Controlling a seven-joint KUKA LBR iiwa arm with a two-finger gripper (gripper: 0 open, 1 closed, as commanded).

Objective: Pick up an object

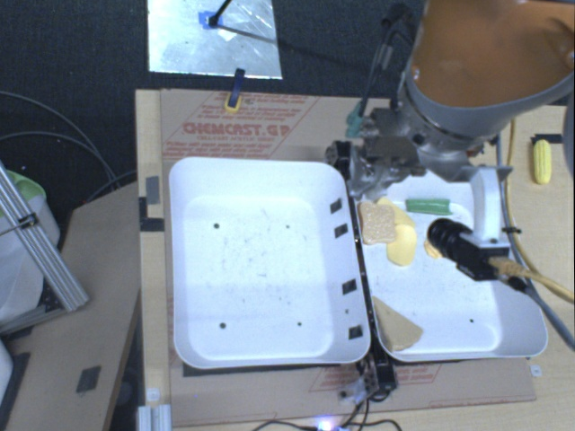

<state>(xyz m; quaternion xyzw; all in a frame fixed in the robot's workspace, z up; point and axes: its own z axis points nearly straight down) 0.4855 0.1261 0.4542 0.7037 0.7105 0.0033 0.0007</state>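
Camera view, looking down at a slant. Two white bins sat side by side on a cardboard sheet point(235, 129) laid over the tabletop point(99, 250). The left bin point(260, 241) lay beside the right bin point(454, 308), their inner walls touching.

The playthings were all in the right bin, gathered near its far-left corner. A square of toast point(379, 224) lay flat against the inner wall. A yellow lump point(403, 244) touched its near-right edge. A green stick point(428, 206) lay just beyond them, toward the far wall. A tan wedge point(399, 324) lay apart, near the bin's front-left corner.

The grey arm point(485, 52) reached in from the right and hung low over that far-left corner. Its end effector point(371, 189) was just above the toast's far edge, close to the dividing wall. Whether it was open, closed or clamped on anything could not be told; the wrist body hid it.

The toast seemed the likely target, since the end effector sat almost on it. Nothing looked lifted; all four pieces appeared to rest on the bin floor. The wall beside the toast could crowd a grasp there.
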